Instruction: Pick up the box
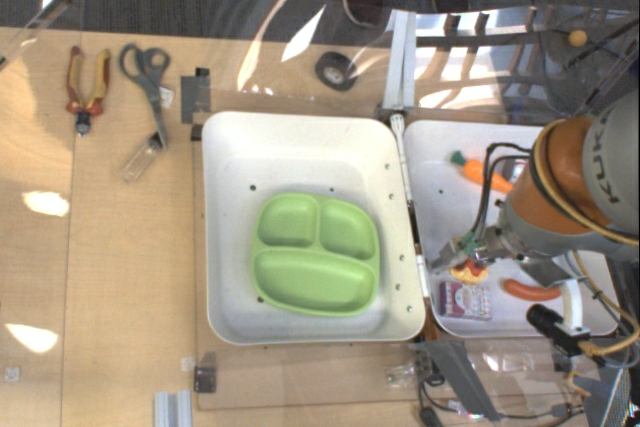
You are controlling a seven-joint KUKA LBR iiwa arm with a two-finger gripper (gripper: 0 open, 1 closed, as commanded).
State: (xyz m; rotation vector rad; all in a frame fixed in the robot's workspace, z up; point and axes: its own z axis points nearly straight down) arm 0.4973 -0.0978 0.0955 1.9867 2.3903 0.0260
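Hovering in the right bin point(440, 145), the gripper point(468, 253) is sitting just above the purple box point(466, 299), which is lying flat near the bin's front edge; finger opening cannot be told.

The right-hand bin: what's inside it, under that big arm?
In the right bin lie a small purple box, a carrot and a red sausage-like piece. The arm covers the bin's middle, so whatever lies beneath it is hidden.
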